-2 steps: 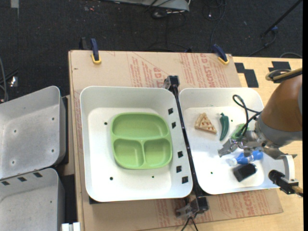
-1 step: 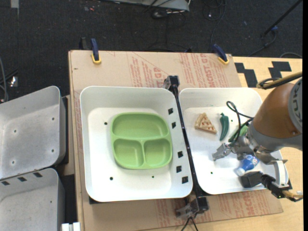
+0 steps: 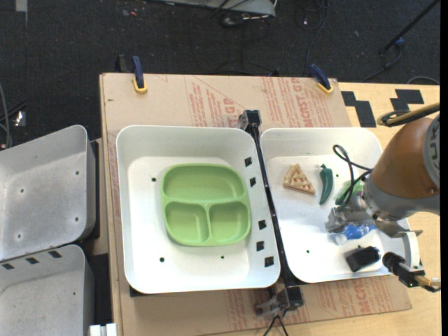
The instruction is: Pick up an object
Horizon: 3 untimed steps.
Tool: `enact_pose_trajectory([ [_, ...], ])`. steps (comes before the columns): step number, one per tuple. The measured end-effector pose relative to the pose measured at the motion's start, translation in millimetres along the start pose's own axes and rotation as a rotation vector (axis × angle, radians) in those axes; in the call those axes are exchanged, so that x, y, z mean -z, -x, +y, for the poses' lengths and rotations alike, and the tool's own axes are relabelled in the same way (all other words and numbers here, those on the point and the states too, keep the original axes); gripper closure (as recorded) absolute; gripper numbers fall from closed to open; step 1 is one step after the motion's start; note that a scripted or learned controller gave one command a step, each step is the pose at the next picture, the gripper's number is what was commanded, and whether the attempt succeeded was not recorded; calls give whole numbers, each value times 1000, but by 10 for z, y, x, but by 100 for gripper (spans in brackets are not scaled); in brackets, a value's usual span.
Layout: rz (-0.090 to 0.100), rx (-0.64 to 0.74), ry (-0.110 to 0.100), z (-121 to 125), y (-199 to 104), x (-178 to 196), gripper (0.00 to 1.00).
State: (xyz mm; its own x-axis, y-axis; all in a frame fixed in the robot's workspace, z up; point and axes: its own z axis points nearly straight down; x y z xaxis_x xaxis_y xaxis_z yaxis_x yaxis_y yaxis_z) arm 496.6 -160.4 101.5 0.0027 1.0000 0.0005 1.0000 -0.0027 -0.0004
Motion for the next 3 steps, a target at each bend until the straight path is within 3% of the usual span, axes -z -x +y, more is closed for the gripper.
enact_pose_trajectory([
  [3,-2,6,3,-24,-66,1337,100],
])
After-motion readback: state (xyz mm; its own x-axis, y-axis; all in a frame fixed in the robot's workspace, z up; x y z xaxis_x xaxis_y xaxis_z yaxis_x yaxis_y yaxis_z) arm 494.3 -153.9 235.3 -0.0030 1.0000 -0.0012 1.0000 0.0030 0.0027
